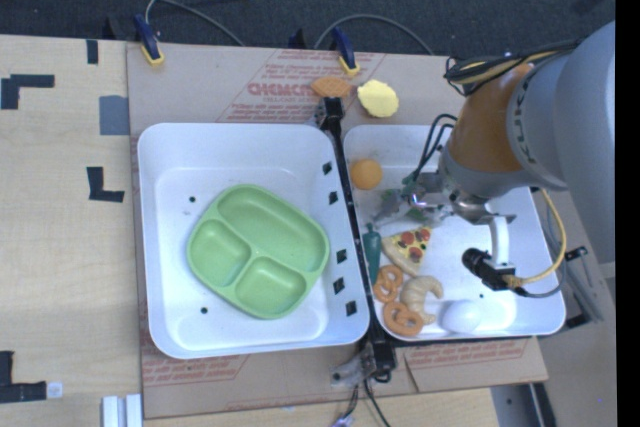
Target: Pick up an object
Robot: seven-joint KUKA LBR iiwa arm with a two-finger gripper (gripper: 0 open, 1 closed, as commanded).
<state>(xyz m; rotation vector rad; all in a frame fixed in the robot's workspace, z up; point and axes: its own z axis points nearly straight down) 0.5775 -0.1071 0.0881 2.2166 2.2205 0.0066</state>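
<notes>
Approach step, by my judgement: the end effector (412,200) is low in the right white bin (520,320), finger state indeterminate. The plastic pizza slice (409,245) lies just beside it; next comes alignment and closing.

plate (258,251) in left bin (160,215), toys perhaps right

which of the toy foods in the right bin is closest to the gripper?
The pizza slice, just below the gripper. The orange ball sits further left by the bin wall, and the pretzels and croissant lie lower still.
</notes>
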